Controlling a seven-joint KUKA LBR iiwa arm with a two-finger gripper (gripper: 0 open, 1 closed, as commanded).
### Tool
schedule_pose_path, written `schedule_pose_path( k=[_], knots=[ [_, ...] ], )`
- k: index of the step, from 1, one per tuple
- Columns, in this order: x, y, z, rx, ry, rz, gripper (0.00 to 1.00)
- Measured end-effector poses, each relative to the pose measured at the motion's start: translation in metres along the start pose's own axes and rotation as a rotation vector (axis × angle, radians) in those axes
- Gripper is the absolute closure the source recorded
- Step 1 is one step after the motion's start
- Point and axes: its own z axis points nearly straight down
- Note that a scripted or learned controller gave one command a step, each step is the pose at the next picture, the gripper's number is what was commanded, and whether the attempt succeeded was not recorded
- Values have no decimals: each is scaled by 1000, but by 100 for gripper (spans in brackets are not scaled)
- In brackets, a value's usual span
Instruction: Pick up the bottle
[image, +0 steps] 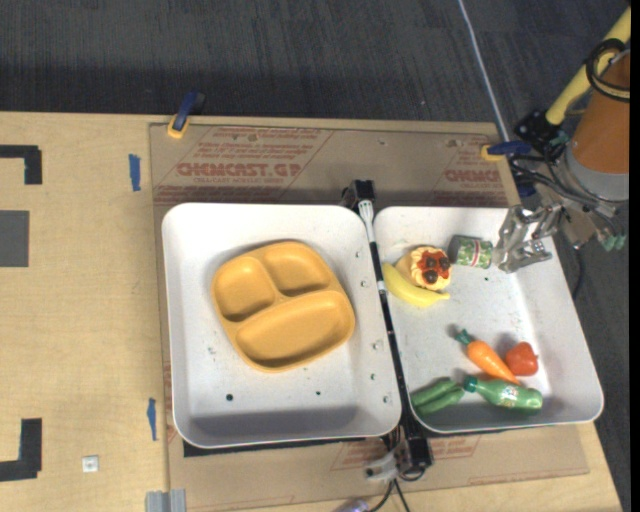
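Observation:
A green bottle (510, 397) with a pale label lies on its side near the front of the right bin (565, 300). My gripper (524, 248) hangs low over the far part of that bin, well behind the green bottle. Its fingers look open with nothing between them. Just left of the gripper lies a small grey-green container (470, 251) on its side, close to or touching the left finger (508, 245).
The right bin also holds a banana (412, 291), a yellow toy with red berries (428, 266), a carrot (486, 355), a red vegetable (521, 358) and a green vegetable (437, 394). A yellow divided tray (283, 303) sits in the left bin (190, 330).

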Motion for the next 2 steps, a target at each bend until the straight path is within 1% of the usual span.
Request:
schedule_pose_path(
  k=[1,2],
  knots=[
    [-10,-40,-16,0,-1,-321,100],
    [-12,-40,-28,3,-9,-317,100]
  ],
)
